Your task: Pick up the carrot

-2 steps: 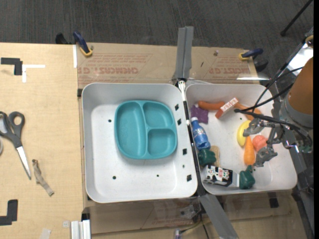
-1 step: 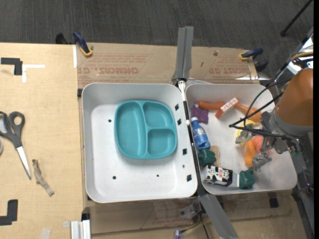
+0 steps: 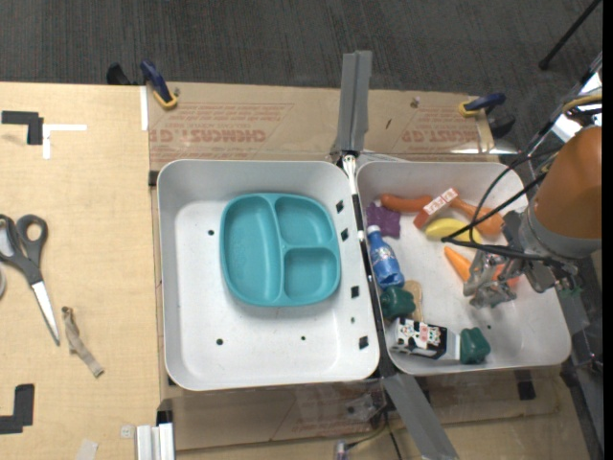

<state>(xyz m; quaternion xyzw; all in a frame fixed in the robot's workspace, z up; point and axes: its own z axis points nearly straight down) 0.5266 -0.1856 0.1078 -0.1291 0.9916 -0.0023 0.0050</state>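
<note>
Carrot: small orange wedge lying in the right bin, right of centre, pointed end toward upper left. Gripper sits just beside it on the carrot's right and slightly below, low over the bin floor. Whether the claw is spread or pinching anything cannot be told; the wrist hardware and cables blur together there.

Other contents of the right bin:
- long orange-red piece near the far wall, with a small white tag bearing red print next to it; print too small to read
- yellow banana-like piece below the tag
- purple item at the left wall
- blue bottle with a white label, label text unreadable
- dark green object below the bottle
- black-and-white patterned box near the front wall
- second green object right of the box

Left bin: teal divided plate, three compartments.

Cardboard behind the bins carries red print, seen upside down; not legible with confidence. Scissors lie on the bench well to the left.
</note>
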